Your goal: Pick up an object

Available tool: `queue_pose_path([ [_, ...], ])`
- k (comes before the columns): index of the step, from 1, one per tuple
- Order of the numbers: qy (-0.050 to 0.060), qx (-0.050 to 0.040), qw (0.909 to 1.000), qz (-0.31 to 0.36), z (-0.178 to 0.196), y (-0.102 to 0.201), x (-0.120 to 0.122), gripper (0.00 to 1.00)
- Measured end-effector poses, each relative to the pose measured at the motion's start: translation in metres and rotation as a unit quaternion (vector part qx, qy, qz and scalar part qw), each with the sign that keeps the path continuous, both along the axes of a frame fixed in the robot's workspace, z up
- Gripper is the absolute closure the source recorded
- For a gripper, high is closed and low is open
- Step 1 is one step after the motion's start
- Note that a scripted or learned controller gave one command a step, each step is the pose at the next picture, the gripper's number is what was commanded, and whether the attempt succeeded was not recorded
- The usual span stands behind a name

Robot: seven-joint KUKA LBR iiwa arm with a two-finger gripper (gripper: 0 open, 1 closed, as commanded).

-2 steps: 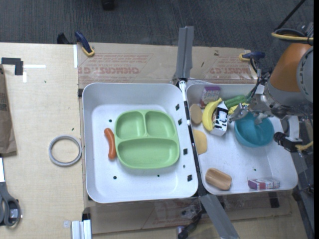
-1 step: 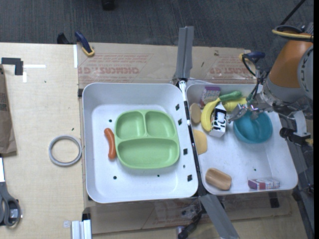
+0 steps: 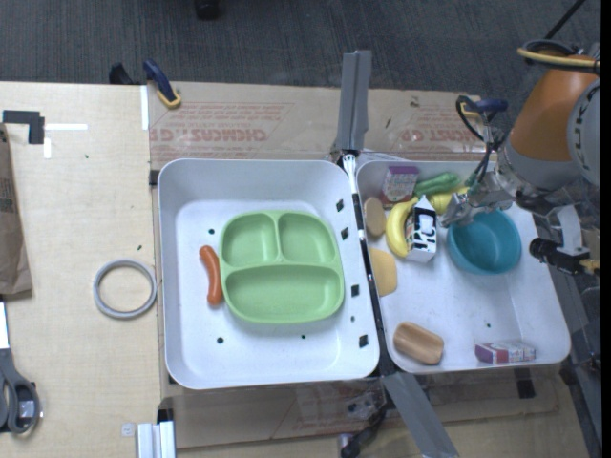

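A robotics lab: a wooden bench [image 3: 76,218] bearing two white bins [image 3: 181,284], clamps [image 3: 162,84] and toy food [image 3: 418,343].

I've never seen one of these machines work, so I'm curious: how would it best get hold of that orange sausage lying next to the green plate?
Probably across the middle of the orange sausage, coming straight down. It lies flat on the left bin floor, long and narrow, so fingers would close across its short width. The green plate sits close on one side, so the gap there looks tight.
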State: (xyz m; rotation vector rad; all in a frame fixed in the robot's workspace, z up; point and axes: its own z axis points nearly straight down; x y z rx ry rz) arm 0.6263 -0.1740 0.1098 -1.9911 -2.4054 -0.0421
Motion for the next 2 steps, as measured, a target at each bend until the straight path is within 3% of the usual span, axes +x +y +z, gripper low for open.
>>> queue_pose_path([
  [1,0.023,-0.0144,0.9947,0.1,-0.001,0.032,0.021,1.0],
  [2,0.012,-0.0145,0.9966,0.08,0.027,0.047,0.019,1.0],
])
